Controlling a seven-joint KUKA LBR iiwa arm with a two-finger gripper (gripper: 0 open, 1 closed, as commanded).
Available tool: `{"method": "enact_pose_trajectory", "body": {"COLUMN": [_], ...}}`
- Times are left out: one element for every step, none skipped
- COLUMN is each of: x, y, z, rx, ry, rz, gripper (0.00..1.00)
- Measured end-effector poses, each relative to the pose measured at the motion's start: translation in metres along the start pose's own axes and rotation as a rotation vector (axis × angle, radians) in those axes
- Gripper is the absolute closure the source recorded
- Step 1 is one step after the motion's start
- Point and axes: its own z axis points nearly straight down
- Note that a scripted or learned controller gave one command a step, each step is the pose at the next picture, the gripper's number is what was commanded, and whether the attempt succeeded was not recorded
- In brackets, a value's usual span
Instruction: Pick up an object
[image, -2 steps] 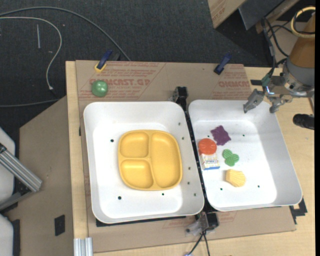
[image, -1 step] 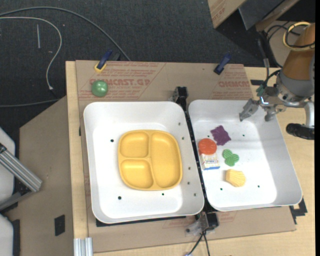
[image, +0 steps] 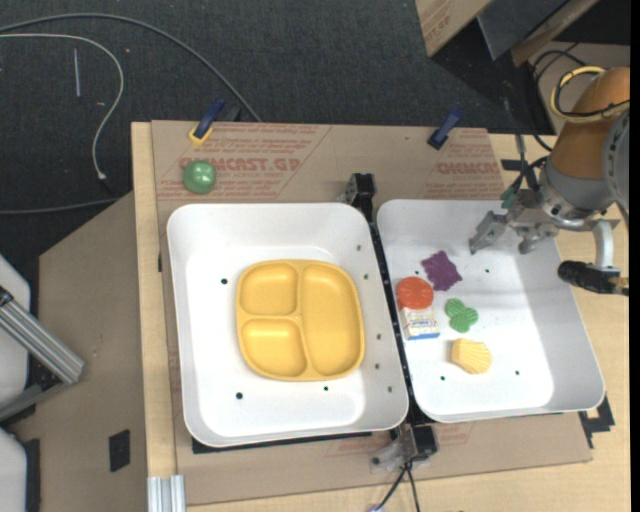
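**Gripper open and empty above the right bin's upper part**

At the upper left of the frame one green ball (image: 200, 177) sits on the cardboard-covered tabletop (image: 300, 160), just outside the left bin (image: 200, 400). Two blue clamps pin the cardboard's far edge, one (image: 208, 122) near the ball and one (image: 445, 128) further right. The left bin holds a single yellow divided plate (image: 300, 320) with three compartments, lying flat near the middle of the bin.

The right bin (image: 560, 380) holds five small objects, all in its left half. A purple piece (image: 440, 268) lies highest in the frame. Below and left of it is a red-orange round piece (image: 415, 293), touching a small white carton (image: 421, 324) just beneath it; the carton's long axis runs roughly left to right. To the right of the carton sits a green leafy piece (image: 461, 316), and lowest is a yellow ridged piece (image: 471, 356), its long axis slightly tilted down to the right. The five lie close together, some nearly touching.

The gripper (image: 505, 236) hangs at the upper right of the right bin, fingers spread with nothing between them, right of and above the purple piece and clear of it. The grey arm (image: 590, 150) with its orange band enters from the frame's right edge.
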Motion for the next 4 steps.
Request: {"method": "enact_pose_trajectory", "body": {"x": [0.001, 0.001, 0.005, 0.005], "y": [0.000, 0.002, 0.001, 0.006], "z": [0.026, 0.012, -0.051, -0.096], "rx": [0.000, -0.005, -0.009, -0.010], "ry": [0.000, -0.002, -0.003, -0.003], "rz": [-0.001, -0.002, -0.001, -0.001], "gripper": [0.00, 1.00, 1.00, 1.00]}}
